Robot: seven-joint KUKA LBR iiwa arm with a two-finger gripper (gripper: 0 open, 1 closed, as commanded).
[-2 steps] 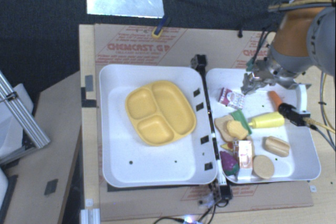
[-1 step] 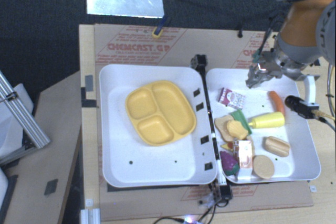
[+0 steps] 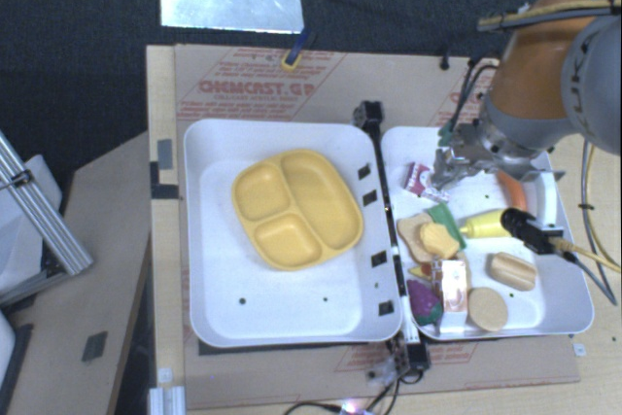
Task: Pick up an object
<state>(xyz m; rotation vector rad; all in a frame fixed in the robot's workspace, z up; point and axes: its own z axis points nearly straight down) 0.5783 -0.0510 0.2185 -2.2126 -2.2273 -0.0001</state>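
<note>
The metal two-finger gripper [image 3: 449,172] was seen low over the far left part of the right white bin [image 3: 573,306]; its grip state could not be told. A small red-and-white wrapper [image 3: 419,180] lay just left of it.

This is a robotics lab or test cell, not a home or kitchen. A grey industrial arm [image 3: 569,83] with an orange band reaches over a cardboard-covered surface [image 3: 262,83] printed with a maker's name. Two shallow white bins [image 3: 209,238] sit side by side on it, divided by a black rail [image 3: 384,209]. The food in the right bin [image 3: 569,301] looks like plastic toys, and the left holds a yellow divided tray [image 3: 296,207]. Loose cables [image 3: 593,253], an aluminium frame [image 3: 39,219] at the left and dark carpet [image 3: 78,24] complete the setup.
</note>
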